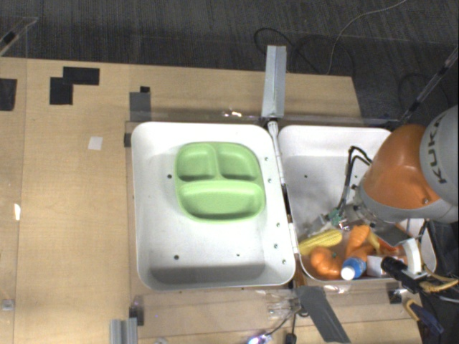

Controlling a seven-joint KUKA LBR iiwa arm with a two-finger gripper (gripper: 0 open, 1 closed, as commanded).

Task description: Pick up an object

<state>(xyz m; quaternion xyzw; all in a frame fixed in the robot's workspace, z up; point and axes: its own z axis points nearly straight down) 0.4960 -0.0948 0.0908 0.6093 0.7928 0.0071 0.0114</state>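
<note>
The right bin (315,156) holds a pile of small objects at its near end: a yellow banana-like piece (320,240), an orange round piece (326,264), an orange carrot-like piece (357,239) and a white bottle with a blue cap (356,269). The arm's orange band (403,174) hangs over the bin's right side. My gripper (343,218) reaches down into the pile just above the yellow and orange pieces. The wrist hides most of it.
The left bin (154,213) carries a green divided plate (217,180) in its far half. A metal post (274,81) stands behind the divider between the bins. Cables trail at the lower right corner (430,285).
</note>
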